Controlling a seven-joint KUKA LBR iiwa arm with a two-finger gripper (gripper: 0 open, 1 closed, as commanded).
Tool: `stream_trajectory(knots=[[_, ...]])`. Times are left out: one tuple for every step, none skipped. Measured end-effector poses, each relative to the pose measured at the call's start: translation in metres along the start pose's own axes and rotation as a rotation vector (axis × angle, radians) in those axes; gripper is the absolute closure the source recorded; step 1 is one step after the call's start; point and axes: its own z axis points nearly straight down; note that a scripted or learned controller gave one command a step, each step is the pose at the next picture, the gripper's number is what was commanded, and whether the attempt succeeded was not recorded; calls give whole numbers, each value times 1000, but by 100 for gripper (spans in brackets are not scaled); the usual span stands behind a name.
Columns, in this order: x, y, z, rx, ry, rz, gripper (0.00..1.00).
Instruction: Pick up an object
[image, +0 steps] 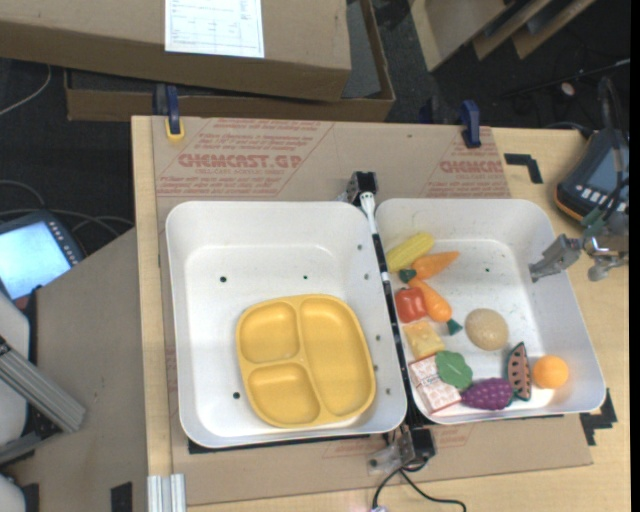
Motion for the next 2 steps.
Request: stream_trajectory(knots=[[53, -25, 170, -1, 0, 0, 0], [90, 55, 181, -5, 1, -7, 0]])
